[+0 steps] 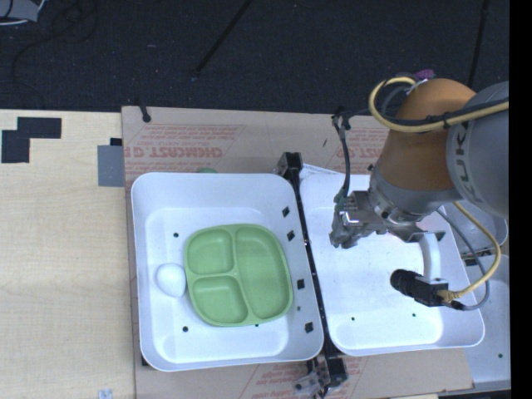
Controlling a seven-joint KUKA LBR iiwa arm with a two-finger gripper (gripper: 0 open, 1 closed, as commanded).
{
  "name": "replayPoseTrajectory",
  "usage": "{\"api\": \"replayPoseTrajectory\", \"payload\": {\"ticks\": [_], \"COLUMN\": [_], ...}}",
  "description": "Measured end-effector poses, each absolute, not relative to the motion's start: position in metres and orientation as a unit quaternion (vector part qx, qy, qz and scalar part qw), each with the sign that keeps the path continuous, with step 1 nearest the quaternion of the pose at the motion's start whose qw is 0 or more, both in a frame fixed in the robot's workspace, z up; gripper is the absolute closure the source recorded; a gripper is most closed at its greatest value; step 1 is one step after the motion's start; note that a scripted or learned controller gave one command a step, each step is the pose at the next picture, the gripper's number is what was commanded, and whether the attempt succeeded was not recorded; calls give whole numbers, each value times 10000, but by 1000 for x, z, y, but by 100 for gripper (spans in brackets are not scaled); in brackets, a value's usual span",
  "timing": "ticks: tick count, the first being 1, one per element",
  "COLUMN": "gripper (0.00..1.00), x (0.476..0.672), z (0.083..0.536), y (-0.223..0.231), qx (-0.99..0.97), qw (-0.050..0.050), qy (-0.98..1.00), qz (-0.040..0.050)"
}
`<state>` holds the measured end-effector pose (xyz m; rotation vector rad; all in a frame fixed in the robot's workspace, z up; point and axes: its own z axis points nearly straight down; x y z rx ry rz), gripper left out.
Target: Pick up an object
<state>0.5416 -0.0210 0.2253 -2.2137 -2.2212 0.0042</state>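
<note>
Overhead view of a tabletop (66, 256) bearing two white bins side by side. The left bin (158, 198) holds a green divided plate (238, 273) at its centre, lying flat, with a white ball (171, 279) touching or just beside the plate's left edge. The right bin (374, 331) lies under the arm (432, 140), which enters from the right of the frame. The claw (347, 227) hangs over the upper left part of the right bin, near the divider between the bins; whether it is open or closed cannot be told from this angle, and nothing is seen in it. A dark cylindrical part (420, 288) at the lower right appears to belong to the arm's fittings rather than to the bin's contents.

The candidate objects, plate and ball, both lie to the left of the claw and lower in the frame, across the divider. The plate is the nearer; its long axis runs roughly from upper left to lower right. A pick would probably require travel leftward over the divider before descent.
</note>
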Motion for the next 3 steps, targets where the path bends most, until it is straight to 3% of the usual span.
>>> {"api": "replayPoseTrajectory", "payload": {"ticks": [2,3], "gripper": [100,0], "x": [508,508], "z": [234,234], "y": [70,68], "qx": [-7058,-7067], "qw": [28,20], "qy": [-7084,-7075], "qz": [18,18]}}
